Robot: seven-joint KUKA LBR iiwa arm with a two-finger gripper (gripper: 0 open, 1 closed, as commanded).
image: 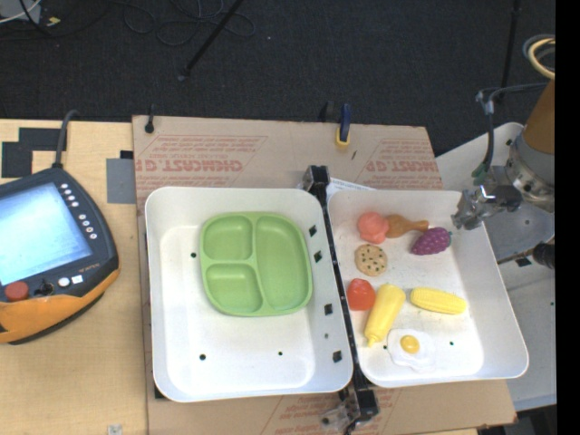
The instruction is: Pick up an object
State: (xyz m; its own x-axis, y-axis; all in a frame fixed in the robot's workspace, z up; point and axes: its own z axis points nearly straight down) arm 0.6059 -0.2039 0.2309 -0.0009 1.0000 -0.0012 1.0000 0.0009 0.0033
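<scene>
The purple grapes [432,240] are sitting in the right bin [507,333], just right of the drumstick [385,226], looking like light, hard, knobbly plastic that is best pinched across the fat middle. The gripper [471,208] is hanging just up and right of the grapes, carrying nothing; how wide it is parted I cannot tell.

The left bin [172,333] has bare floor around the green tray [256,265]; toys crowd the right bin [494,333].
</scene>
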